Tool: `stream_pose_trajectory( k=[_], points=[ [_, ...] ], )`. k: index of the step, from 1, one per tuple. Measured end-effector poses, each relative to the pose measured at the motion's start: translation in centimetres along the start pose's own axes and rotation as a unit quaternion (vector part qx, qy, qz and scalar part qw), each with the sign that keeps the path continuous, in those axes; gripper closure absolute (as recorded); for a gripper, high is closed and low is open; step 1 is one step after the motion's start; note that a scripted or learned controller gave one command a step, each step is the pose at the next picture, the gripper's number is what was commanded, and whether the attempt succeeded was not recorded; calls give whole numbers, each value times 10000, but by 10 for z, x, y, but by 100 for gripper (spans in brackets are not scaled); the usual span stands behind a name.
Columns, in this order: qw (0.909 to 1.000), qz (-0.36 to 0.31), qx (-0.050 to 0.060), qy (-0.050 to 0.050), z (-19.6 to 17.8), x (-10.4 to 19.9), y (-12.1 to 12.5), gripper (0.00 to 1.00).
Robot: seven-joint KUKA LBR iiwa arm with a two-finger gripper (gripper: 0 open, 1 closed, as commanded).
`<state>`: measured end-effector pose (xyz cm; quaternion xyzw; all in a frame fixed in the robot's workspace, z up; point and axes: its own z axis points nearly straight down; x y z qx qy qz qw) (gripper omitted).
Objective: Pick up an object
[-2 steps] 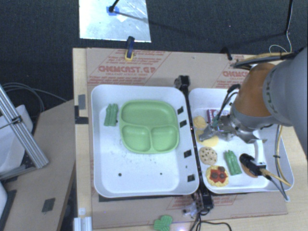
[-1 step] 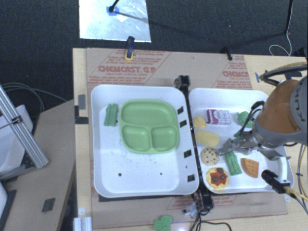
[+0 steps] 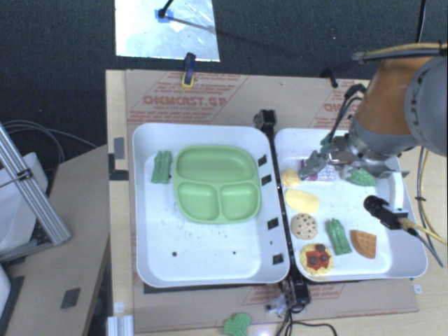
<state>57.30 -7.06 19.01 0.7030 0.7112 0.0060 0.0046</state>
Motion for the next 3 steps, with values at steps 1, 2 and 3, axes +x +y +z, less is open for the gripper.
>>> stream_pose_trajectory(
  k=[1, 2, 3],
  points=[
    [10000, 43, 84, 0, 5, 39, -87, 0],
    [9999, 75, 70, -28, 23, -22, -76, 0],
    [10000, 63, 59, -21, 107, -61, -51, 0]
  ],
)
